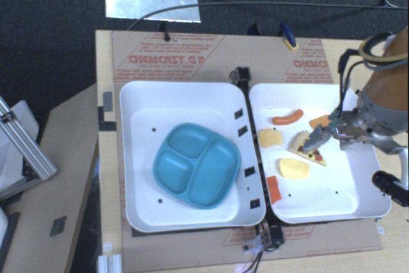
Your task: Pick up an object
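Two white bins sit side by side on the bench. The left bin [137,131] holds a blue tray [197,165] with three compartments, lying flat near the bin's middle.

The right bin [332,198] holds the toy food. A sausage [287,116] lies toward the far side, with an orange piece [319,121] just to its right. A round cracker [270,137] rests near the left wall, a pale yellow wedge [293,168] lies nearer the front, and a small orange block [273,189] sits at the front left, close to the divider. A pizza slice [303,149] (yellow crust, dark toppings) lies in the middle of the bin.

The arm [386,89] comes in from the right, and the gripper [315,142] is down over the pizza slice, its dark fingers tilted toward the left and overlapping the slice. Whether the fingers are spread or closed, and whether they grip the slice, I cannot tell.
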You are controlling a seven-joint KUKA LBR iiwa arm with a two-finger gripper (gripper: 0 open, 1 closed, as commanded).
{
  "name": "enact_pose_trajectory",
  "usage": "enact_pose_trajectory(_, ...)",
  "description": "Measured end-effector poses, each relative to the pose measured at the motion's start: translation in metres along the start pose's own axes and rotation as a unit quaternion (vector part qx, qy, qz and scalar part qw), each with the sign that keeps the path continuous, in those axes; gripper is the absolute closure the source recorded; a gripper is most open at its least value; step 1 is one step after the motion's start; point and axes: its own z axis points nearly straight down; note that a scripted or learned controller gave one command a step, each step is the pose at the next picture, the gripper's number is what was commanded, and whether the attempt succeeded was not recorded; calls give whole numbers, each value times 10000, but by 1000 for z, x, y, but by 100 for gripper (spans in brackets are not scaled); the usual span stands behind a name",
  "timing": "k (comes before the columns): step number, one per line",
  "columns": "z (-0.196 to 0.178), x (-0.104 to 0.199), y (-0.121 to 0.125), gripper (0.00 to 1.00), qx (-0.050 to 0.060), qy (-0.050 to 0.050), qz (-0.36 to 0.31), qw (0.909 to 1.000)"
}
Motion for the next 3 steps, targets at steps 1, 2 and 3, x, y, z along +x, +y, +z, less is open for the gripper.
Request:
enact_pose_trajectory(1,-4,0,2,0,-43,-6,-10,10000)
enact_pose_trajectory(2,40,-2,7,0,-22,0,1,10000)
enact_pose_trajectory(3,84,1,2,0,-18,3,1,10000)
